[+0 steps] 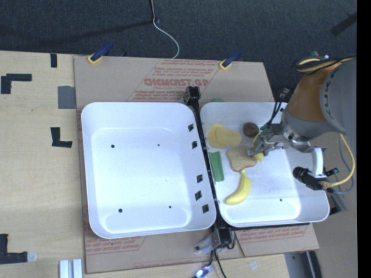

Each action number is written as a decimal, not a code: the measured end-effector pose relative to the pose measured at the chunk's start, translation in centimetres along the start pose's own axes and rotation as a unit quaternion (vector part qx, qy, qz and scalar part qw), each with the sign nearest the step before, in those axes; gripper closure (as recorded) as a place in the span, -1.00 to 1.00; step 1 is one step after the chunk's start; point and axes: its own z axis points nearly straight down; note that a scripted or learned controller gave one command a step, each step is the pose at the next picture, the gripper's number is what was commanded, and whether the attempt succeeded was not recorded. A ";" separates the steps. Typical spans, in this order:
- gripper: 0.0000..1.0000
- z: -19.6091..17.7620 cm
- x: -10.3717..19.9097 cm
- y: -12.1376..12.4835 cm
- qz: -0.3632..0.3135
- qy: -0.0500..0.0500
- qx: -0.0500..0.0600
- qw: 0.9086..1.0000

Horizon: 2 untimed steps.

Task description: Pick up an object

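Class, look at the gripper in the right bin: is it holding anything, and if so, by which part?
It cannot be told. The gripper sits low at the tan piece, near the banana, but nothing shows between its fingers.

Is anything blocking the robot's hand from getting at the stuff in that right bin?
Nothing visible does. The hand is already down in the right bin, at the edge of the tan piece, with the small brown round object, the pale yellow piece and the banana lying uncovered nearby.

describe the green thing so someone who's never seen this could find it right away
Of the two white bins, look in the right bin, along its left wall next to the divider. The green stick lies there lengthwise, just below the pale yellow piece. It is the only green, straight, narrow item; the banana nearby is curved and yellow.
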 end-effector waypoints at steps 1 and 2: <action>1.00 -5.6 1.8 3.1 0.000 -0.002 0.000 1.000; 1.00 -8.8 11.3 8.1 -0.004 -0.001 0.000 1.000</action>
